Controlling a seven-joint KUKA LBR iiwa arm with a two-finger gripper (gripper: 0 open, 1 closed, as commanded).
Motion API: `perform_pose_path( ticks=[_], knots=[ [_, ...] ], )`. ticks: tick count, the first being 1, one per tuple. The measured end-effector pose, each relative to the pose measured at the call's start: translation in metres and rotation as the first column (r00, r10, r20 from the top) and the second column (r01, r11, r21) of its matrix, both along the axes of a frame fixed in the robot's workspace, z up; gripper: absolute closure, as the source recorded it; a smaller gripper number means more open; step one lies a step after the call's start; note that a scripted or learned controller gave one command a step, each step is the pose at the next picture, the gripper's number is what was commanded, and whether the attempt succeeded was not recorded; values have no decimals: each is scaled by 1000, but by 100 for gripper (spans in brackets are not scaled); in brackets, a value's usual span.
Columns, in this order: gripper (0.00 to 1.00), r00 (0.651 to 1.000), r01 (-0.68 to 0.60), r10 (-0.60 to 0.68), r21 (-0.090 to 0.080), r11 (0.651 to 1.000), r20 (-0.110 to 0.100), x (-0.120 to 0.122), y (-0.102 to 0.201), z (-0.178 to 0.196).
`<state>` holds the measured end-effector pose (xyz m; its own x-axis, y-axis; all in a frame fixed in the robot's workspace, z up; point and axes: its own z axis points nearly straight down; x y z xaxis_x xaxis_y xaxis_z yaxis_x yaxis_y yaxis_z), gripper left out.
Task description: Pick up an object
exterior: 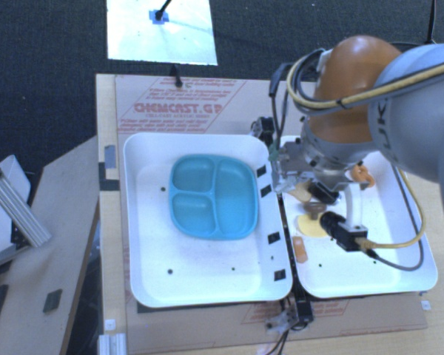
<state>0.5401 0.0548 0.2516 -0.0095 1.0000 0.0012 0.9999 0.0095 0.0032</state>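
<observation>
A flat yellow disc-shaped piece (311, 226) lies in the right-hand shallow white bin (388, 283), close to that bin's left wall; it looks the likeliest candidate for picking, though the task names no particular object. Just above it sits a tan, rounded piece (304, 193), partly covered by the arm's wrist, and a slim orange stick-like piece (301, 251) rests lower down, against the same left wall. A small orange object (363, 174) peeks out near the bin's upper right part, just beside the wrist.

The two-finger gripper (327, 202) hangs low over this cluster, reached in from the right, with the grey arm and its orange band (355, 87) looming above. Its black hardware hides the tips, so whether the pincer is spread or pressed together I cannot tell, and nothing can be seen between them. The low pose suggests a descent onto the pieces along the left wall.

The left-hand shallow white bin (152, 272) carries a light blue, compartmented plastic plate (212, 197) lying flat near its middle, well apart from the gripper.
</observation>
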Motion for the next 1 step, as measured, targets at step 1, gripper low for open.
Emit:
perform_pose_path(
  ticks=[1],
  knots=[
    [100, 1000, 0, 0, 0, 1000, -2, 10, 46, -17]
  ],
)
